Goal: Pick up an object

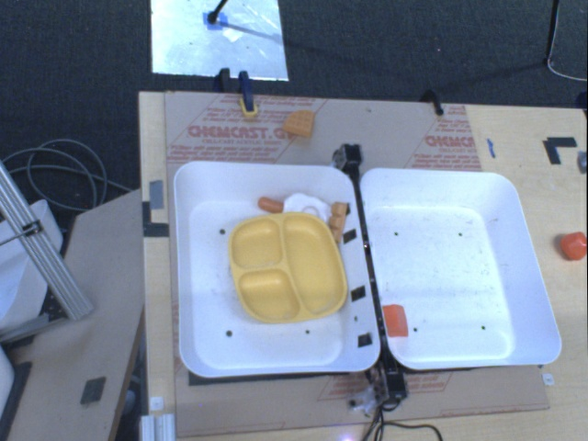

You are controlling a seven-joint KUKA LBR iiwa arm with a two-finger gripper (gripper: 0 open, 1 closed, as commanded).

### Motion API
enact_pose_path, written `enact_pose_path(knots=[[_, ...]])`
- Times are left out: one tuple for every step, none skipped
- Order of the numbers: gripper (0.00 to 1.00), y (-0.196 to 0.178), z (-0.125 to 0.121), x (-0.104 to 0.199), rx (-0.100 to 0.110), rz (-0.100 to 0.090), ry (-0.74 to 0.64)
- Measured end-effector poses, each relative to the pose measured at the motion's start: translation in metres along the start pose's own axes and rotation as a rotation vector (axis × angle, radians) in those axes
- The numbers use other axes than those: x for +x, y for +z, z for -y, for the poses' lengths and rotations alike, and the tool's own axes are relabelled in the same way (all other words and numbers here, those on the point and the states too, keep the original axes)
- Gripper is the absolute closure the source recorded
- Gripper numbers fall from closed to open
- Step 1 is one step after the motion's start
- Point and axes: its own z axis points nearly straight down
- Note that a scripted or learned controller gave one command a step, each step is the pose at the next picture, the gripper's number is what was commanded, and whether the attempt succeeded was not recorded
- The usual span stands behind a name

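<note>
Hard to make out the white thing (308, 206) tucked behind the yellow divided plate (287, 269) in the left bin (197, 274); partly hidden; small orange piece (270, 205) and tan bit (338, 217) either side of it; orange-red block (395, 320) in the right bin (459, 246), at its near-left corner; red lump (573, 245) by the desk's (386, 127) right edge; waffle-looking cracker (299, 123) near the far edge; dark carpet (413, 26) beyond, shiny sheet (219, 24) on it; cables (55, 168) looped off left.
</note>
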Motion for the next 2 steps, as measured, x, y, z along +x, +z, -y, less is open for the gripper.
enact_pose_path(knots=[[0.0, 0.0, 0.0, 0.0, 0.0, 0.0, 0.0], [0.0, 0.0, 0.0, 0.0, 0.0, 0.0, 0.0]])
